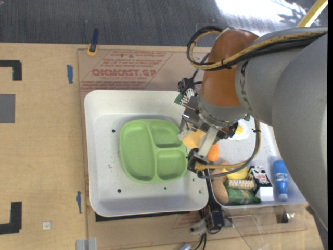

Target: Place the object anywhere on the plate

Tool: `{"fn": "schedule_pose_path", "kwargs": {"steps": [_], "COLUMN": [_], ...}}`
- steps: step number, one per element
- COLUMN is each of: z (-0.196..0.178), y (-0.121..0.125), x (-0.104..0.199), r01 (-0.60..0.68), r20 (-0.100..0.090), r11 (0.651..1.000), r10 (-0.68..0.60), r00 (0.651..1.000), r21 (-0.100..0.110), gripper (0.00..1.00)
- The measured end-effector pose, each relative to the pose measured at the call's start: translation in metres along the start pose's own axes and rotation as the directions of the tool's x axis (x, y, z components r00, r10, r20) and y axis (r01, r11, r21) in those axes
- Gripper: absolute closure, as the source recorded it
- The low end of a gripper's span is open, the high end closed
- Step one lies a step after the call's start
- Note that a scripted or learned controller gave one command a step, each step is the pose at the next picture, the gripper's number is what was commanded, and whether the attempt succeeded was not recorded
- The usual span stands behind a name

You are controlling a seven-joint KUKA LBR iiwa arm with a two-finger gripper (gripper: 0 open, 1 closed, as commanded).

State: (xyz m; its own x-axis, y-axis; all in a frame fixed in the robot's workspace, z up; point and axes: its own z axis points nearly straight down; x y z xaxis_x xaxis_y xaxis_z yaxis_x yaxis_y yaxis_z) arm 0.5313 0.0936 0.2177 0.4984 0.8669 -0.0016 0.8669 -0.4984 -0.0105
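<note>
- Hovering over the seam between the two white bins, my gripper (200,154) sits just off the right edge of the green plate (153,150).
- A small orange object (213,152) lies right against my fingers; I cannot tell whether they are spread or closed on it.
- A yellow piece (193,138) shows just beneath my wrist.
- Beyond my hand, the right bin (291,194) holds a blue bottle (280,178), a green packet (240,195) and a brown potato-like item (221,191).
- The plate rests in the left bin (99,139), its three compartments facing up.
</note>
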Motion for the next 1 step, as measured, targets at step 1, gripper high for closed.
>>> {"fn": "schedule_pose_path", "kwargs": {"steps": [1], "z": [0.0004], "y": [0.0013], "x": [-0.0018], "r01": [-0.003], "r20": [0.002], "r11": [1.0], "r10": [0.003], "r00": [1.0], "r21": [-0.001], "gripper": [0.0]}}
